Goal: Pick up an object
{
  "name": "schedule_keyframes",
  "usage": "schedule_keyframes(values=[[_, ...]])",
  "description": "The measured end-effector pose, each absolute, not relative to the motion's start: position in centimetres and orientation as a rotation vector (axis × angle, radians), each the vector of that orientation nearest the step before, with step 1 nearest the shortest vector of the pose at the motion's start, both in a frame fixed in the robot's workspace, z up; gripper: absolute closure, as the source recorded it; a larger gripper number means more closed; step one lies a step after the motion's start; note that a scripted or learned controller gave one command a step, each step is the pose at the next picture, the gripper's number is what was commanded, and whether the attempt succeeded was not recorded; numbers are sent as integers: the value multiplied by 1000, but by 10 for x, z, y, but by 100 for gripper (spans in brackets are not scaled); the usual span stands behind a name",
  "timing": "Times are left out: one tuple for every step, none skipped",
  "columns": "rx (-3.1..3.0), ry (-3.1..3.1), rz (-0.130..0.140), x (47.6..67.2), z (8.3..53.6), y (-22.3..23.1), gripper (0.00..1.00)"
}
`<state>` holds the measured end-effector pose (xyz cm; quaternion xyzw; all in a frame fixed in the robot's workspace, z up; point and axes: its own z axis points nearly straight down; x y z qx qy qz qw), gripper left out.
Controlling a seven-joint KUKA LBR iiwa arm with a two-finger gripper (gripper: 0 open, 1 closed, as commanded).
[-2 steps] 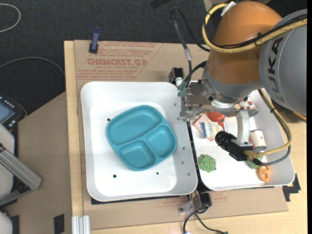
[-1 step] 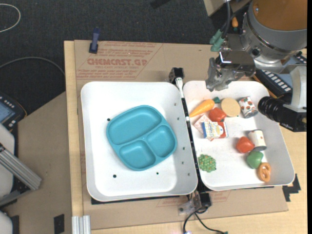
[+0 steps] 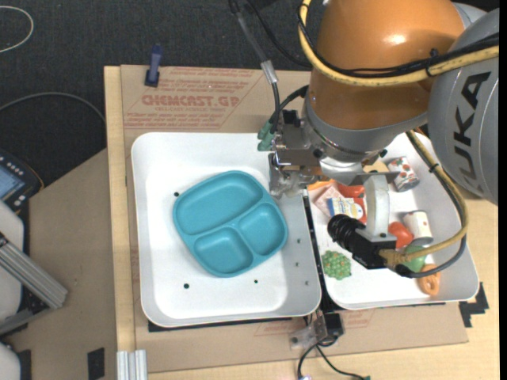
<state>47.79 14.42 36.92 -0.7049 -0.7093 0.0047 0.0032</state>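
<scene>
Teal plastic three-section plate, smooth, rounded, in left white bin; hand above bin divider, grip state unclear.

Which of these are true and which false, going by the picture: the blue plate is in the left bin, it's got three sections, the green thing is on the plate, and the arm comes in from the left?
1. The blue plate lies in the left bin. True.
2. The plate has three compartments. True.
3. The green object sits on the plate. False: it lies in the right bin.
4. The arm enters from the left. False: it reaches in from the right.
</scene>
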Motion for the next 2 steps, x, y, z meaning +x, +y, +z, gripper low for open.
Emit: schedule_keyframes(values=[[-2229, -2229, -31, 480, 545, 117, 100], [-2205, -2226, 24, 477, 383, 207, 100]])
